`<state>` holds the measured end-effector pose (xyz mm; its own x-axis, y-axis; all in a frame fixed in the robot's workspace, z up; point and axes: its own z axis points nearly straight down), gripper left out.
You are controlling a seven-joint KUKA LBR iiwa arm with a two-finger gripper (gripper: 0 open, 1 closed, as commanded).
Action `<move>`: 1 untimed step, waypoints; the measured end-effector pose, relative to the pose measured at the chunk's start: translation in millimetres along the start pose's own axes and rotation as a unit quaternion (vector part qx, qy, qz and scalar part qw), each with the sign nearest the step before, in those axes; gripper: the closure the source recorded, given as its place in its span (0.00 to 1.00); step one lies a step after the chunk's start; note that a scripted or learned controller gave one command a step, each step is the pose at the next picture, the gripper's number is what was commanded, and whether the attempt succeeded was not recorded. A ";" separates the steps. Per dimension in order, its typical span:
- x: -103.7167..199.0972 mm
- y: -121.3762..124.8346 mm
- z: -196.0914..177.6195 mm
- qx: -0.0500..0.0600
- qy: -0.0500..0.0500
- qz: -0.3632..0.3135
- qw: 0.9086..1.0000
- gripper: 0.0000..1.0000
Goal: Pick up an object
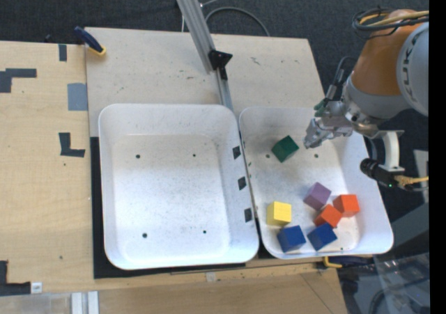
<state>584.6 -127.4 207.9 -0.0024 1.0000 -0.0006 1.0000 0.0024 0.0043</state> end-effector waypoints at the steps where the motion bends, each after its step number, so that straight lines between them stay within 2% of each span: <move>1: 0.5 0.5 -9.4 0.002 0.000 0.001 1.000 1.00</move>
